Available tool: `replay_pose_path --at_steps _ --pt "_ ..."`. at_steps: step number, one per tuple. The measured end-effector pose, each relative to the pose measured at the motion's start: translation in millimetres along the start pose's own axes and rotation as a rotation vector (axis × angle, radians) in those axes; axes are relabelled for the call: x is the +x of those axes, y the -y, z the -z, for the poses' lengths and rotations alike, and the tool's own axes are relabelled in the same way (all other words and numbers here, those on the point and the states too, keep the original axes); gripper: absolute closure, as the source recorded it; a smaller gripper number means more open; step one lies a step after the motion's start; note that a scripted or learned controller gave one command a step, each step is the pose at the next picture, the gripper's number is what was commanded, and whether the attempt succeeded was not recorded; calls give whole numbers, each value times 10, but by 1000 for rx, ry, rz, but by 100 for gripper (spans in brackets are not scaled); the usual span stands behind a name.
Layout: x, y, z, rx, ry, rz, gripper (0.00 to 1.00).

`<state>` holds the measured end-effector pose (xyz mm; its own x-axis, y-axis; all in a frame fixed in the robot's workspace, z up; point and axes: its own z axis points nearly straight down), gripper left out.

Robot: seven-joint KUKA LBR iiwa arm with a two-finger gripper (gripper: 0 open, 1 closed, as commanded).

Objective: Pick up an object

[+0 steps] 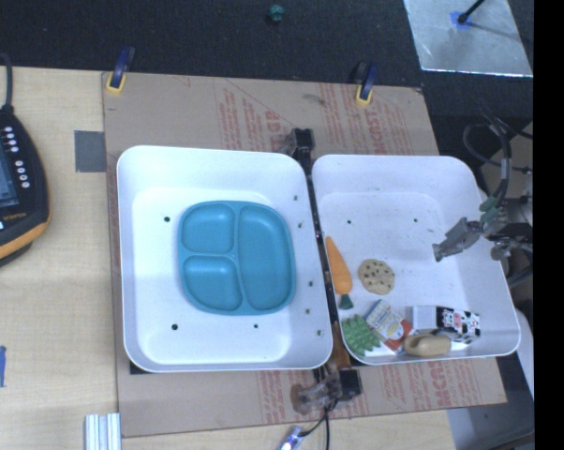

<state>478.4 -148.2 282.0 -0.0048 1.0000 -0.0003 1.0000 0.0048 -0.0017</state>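
My fingers (448,247) hang over the right bin (404,181), toward its 3 o'clock rim, and whether they stand wide or narrow I cannot tell; nothing shows between them. The things to pick lie at the bin's 6 to 8 o'clock side. The carrot (337,265) lies along the left wall, its long axis running from 11 o'clock down to 5 o'clock, green top at the lower end. Just at its 3 o'clock sits a round cookie (377,276), apart from it. Below, crowded together near the front rim: a green leafy piece (359,334), a small printed packet (386,320), a tan oblong piece (426,345) lying with its long axis 9 to 3, and a black-and-white piece (458,322). The left bin (141,331) holds a blue divided plate (237,256). A pendant (6,190) rests on the bench (48,345) at far 9 o'clock.
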Motion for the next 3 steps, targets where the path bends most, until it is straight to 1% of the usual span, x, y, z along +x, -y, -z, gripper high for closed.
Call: replay_pose_path --at_steps 1,2,3 --pt "279 -619 -1647 6 -1 1 0" --pt "372 -728 -1906 5 -1 0 0" --pt "227 -1758 -1896 0 0 -2 0"
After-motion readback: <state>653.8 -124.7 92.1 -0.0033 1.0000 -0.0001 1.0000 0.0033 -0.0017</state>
